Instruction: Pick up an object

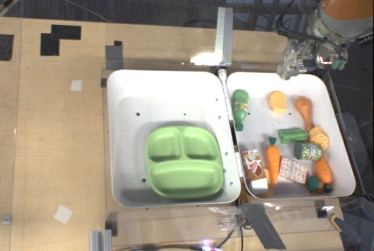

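My gripper (311,64) hangs over the back right rim of the right bin (345,156), open, with nothing between its fingers. Below it in that bin lie several toy foods: a green bottle (240,107) at the left wall, a yellow-orange piece (278,101), a brown drumstick (304,109), a green cylinder (292,136), a small can (311,152), a carrot (273,157), a second carrot (323,172) and two small printed boxes (254,165) (292,171). The yellow-orange piece and the drumstick lie nearest the gripper.
The left bin (125,127) holds a green divided plate (184,161) in its front half. A metal post (224,39) stands behind the seam between the bins. Cables hang beside the arm's wrist at the top right.
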Robot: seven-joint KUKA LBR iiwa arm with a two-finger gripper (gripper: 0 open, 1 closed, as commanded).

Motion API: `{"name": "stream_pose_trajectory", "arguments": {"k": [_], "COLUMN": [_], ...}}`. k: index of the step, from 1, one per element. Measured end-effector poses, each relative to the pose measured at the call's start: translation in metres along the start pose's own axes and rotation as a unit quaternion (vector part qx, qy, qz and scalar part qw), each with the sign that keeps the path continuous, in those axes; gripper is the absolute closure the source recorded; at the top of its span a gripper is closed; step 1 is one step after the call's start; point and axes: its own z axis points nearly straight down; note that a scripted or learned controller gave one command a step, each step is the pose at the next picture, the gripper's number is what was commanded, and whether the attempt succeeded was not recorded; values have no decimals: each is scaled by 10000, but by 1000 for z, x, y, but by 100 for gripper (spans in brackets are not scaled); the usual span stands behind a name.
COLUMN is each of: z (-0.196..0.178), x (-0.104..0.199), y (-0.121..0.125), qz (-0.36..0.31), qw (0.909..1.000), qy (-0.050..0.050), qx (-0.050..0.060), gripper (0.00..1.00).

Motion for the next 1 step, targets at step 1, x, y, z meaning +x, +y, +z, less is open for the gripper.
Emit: {"name": "stream_pose_trajectory", "arguments": {"k": [1], "z": [-14], "x": [-3], "y": [1], "qz": [-12], "qw": [10000], "qy": [-60], "qx": [7], "gripper": [100]}}
